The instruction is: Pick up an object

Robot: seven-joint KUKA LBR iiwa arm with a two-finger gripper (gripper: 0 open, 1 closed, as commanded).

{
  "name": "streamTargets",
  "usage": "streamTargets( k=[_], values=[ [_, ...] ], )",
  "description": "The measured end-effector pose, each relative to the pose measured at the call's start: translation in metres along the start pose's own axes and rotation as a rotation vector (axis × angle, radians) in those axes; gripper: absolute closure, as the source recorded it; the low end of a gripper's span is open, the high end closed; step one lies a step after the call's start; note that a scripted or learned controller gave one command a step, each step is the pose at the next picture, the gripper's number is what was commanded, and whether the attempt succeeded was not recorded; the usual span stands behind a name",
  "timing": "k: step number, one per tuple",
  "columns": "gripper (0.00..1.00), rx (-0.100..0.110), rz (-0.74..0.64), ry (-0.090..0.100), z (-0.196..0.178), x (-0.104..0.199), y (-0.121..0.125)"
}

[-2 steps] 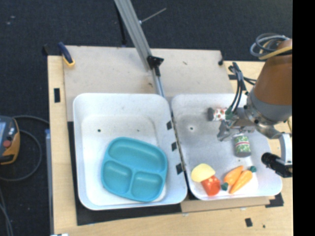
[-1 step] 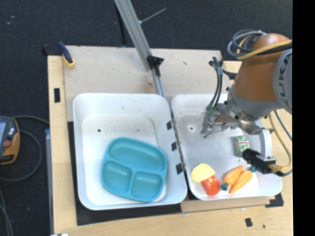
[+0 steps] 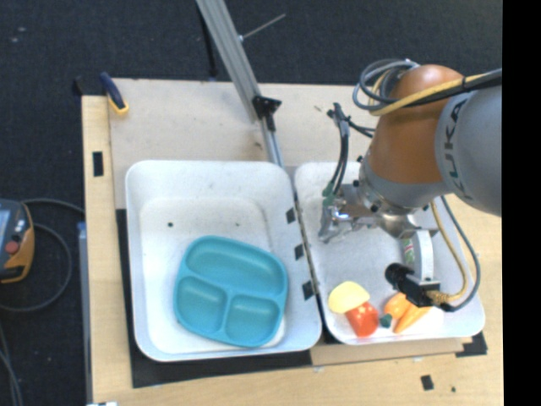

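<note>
Grey and orange, the arm (image 3: pixel 423 142) reaches over the right bin (image 3: pixel 357 262), its gripper (image 3: pixel 332 224) low near that bin's left wall; whether it is released or clenched cannot be told. At the bin's near edge lie a yellow piece (image 3: pixel 347 295), a red piece (image 3: pixel 363 320) touching it, and an orange piece (image 3: pixel 407 314) just beside. A blue divided plate (image 3: pixel 230 290) sits in the left bin (image 3: pixel 161 201)

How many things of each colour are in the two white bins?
Blue plate: 1
Yellow thing: 1
Red thing: 1
Orange thing: 1
Total: 4 that I can see. The arm covers part of the right bin, so more could be hidden under it.
</note>
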State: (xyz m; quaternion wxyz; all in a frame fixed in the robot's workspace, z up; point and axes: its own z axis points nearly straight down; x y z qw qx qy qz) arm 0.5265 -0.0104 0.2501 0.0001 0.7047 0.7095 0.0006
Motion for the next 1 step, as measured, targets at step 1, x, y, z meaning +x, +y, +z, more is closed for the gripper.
streamTargets(
  k=[1],
  values=[
    [1.0, -0.001, -0.003, 0.001, -0.0056, 0.0604, 0.0008]
  ],
)
